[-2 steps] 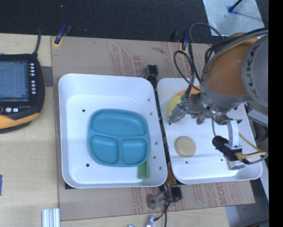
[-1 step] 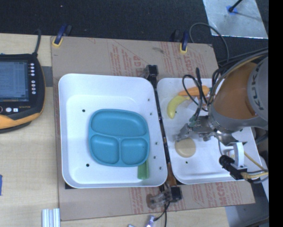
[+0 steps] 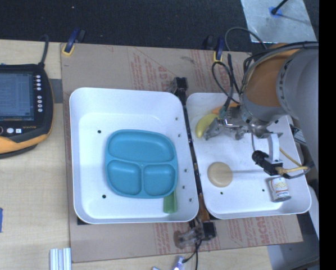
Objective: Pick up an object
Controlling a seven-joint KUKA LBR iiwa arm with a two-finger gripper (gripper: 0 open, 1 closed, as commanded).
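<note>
Tabletop bins lying level; gripper (image 3: 227, 125), closure indiscernible, hovering at banana's (image 3: 204, 125) 3 o'clock, risking a glancing, slipping grasp.

Even overhead lighting, slightly soft focus throughout. The white bins (image 3: 81, 151) glare brightly (detail washed out); shadows beneath the arm (image 3: 280, 83) are faint.

A single fixed camera sits above the counter (image 3: 27, 207) and looks down at a slight slant, far enough off to take in both white bins whole: the left bin (image 3: 84, 111) near the middle of the frame, the right bin (image 3: 241, 207) toward the right side. The top of the frame reaches past the counter's far edge to dark floor (image 3: 128, 10), and the arm (image 3: 286, 83) enters from the right
</note>
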